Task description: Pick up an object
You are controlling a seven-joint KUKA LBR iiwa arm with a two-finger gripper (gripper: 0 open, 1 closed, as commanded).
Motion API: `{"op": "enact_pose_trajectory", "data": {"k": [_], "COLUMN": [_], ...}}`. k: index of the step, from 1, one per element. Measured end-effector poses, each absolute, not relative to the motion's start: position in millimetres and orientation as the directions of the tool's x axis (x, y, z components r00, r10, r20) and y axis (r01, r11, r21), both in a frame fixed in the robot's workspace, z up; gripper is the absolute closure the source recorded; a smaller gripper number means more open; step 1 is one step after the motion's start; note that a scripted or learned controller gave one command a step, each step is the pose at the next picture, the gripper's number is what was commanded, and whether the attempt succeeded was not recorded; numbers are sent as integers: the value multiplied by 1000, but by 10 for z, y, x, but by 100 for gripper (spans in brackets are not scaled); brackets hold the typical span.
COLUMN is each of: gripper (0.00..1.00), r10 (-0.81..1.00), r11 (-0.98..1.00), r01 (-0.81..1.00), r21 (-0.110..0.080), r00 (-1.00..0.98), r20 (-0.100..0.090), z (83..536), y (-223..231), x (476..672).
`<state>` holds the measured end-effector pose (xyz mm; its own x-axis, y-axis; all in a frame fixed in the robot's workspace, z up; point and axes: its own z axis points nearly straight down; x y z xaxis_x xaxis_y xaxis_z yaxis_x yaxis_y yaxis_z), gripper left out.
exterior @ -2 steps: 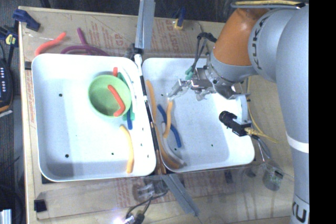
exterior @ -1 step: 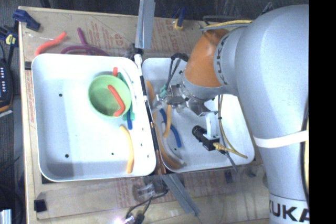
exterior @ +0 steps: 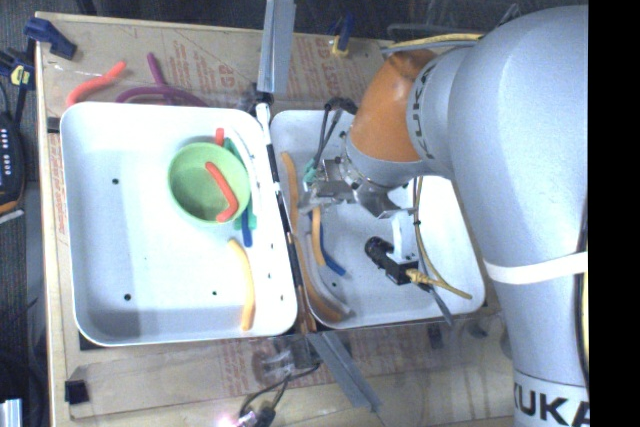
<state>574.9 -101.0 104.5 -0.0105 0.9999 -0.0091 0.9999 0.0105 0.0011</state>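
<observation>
- white plastic everywhere: two shallow bins side by side on a plywood bench (exterior: 180, 370), left bin (exterior: 100, 245) and right bin (exterior: 450, 245).
- the grey arm (exterior: 520, 135) comes in from the right, and its orange band (exterior: 392, 115) sits right over the right bin.
- the gripper (exterior: 318, 185) is down at the left end of the right bin, close to the wall between the two bins. honestly can't tell if it's got anything or how it's set, the wrist hardware covers too much.
- in the right bin there's a brown curved strip (exterior: 320, 300) running along the left wall and round the near corner, a yellow-orange stick (exterior: 317, 240) just under the gripper, and a small blue piece (exterior: 334, 266) next to that.
- a black fitting (exterior: 385, 258) with a yellow cable (exterior: 440, 280) hangs off the arm over the middle of that bin.
- left bin has a green bowl (exterior: 195, 190) with a red curved piece (exterior: 225, 185) lying in it, touching the rim.
- a yellow-orange stick (exterior: 245, 285) lies near the left bin's right wall, below the bowl, with a blue bit (exterior: 247, 227) just above it.
- on the bench behind the left bin: a red strip (exterior: 95, 83) and a purple loop (exterior: 160, 93).
</observation>
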Motion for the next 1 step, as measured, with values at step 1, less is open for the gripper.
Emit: {"op": "enact_pose_trajectory", "data": {"k": [1], "gripper": [100], "r10": [957], "r11": [290], "r01": [957], "r21": [-1], "r00": [-290], "r20": [0], "z": [1919], "y": [-911], "x": [6048]}}
